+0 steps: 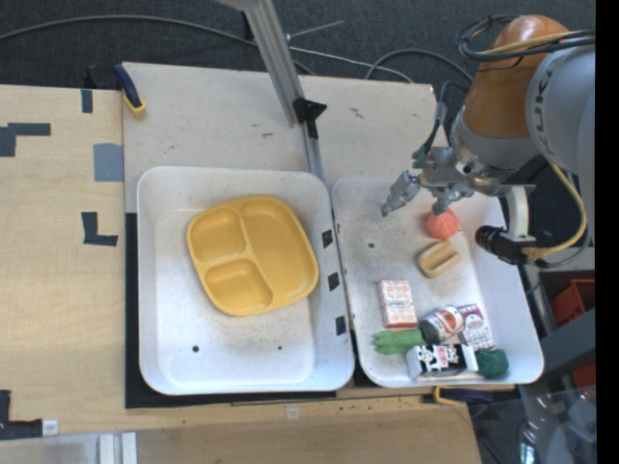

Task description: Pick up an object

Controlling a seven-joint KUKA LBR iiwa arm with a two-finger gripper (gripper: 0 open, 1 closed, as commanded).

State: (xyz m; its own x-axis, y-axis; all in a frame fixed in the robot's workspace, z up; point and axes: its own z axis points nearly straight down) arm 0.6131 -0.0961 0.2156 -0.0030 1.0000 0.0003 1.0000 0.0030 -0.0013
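Note:
My gripper (418, 201) hangs over the far end of the right bin (358, 259), open, with nothing between its fingers. One fingertip (391, 204) points down to the left, the other stands just above a small orange-red ball (443, 225). Nearer the front lie a tan bread-like piece (437, 258), a red and white carton (397, 304), a green item (397, 340), a can (442, 323), a black and white packet (440, 359) and a dark green lump (493, 362).
The left bin (160, 288) holds a yellow divided plate (253, 254). A grey pole (290, 75) slants down to the bench behind the bins. Cables trail behind the arm's orange band (508, 75). The right bin's left half shows bare floor.

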